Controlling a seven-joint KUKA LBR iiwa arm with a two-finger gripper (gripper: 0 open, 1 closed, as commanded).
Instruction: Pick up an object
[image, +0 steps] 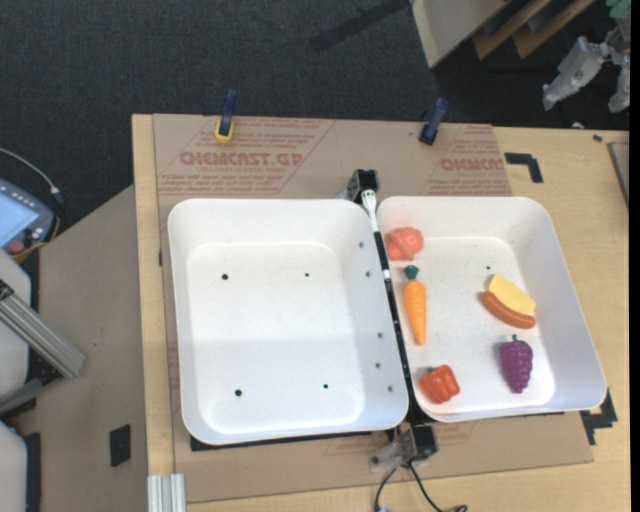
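The right bin (565, 290) holds several toy foods. A pink lumpy piece (404, 242) lies at its far left corner. An orange carrot (415, 311) lies along the left wall, green top pointing away. A yellow and orange bun-like piece (510, 302) sits right of centre, with purple grapes (516, 364) just below it. Near the front left corner rests a red pepper (438, 383). A pale grey mechanical part that looks like my gripper (583, 62) hangs at the view's top right corner, beyond the bench and far from all the objects.
The left bin (270, 320) sits flush against the right one along a dark seam (385, 290). Both rest on a brown board (300, 150) with two blue clamps (228, 118) at its far edge. Cables (405, 470) trail off the front edge.
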